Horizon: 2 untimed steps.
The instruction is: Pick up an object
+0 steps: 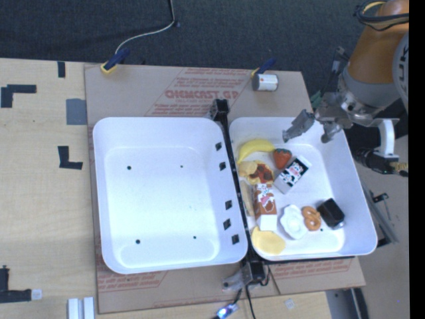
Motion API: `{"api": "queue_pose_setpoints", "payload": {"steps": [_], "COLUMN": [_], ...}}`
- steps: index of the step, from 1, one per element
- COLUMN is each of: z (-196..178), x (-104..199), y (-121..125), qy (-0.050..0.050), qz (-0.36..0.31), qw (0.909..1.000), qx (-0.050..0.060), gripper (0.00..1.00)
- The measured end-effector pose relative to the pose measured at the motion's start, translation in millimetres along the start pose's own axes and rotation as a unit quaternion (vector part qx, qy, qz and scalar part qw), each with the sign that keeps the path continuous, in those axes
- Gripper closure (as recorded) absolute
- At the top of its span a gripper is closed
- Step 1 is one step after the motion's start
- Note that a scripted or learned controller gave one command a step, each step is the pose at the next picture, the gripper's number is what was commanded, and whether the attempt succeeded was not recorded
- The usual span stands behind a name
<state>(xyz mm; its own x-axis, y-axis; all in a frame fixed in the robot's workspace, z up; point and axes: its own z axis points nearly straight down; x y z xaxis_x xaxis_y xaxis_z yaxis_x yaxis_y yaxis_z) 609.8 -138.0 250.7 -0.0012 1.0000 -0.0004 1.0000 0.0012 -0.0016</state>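
Above the right bin (352, 178), splayed empty fingers (312, 130), banana (255, 149) and strawberry (282, 158) just below

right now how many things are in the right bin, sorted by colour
yellow: 2, curved yellow banana and flat round yellow piece
red: 1, red strawberry-shaped piece
black: 1, small black block
black and white: 1, black-and-white patterned box
white: 1, white lumpy piece
orange-brown: 1, orange-brown pretzel
mixed red, brown and white: 1, slim printed packet
total: 8 that I can tell apart
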Motion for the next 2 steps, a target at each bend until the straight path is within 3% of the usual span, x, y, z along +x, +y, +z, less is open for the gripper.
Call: {"api": "queue_pose_setpoints", "payload": {"steps": [1,2], "z": [99,64], "x": [45,136], "y": [-24,62], "qy": [0.002,0.0], "qz": [-0.001,-0.005], "qw": [1.0,1.0], "qx": [0.004,-0.005], "gripper": [0.0,0.0]}}
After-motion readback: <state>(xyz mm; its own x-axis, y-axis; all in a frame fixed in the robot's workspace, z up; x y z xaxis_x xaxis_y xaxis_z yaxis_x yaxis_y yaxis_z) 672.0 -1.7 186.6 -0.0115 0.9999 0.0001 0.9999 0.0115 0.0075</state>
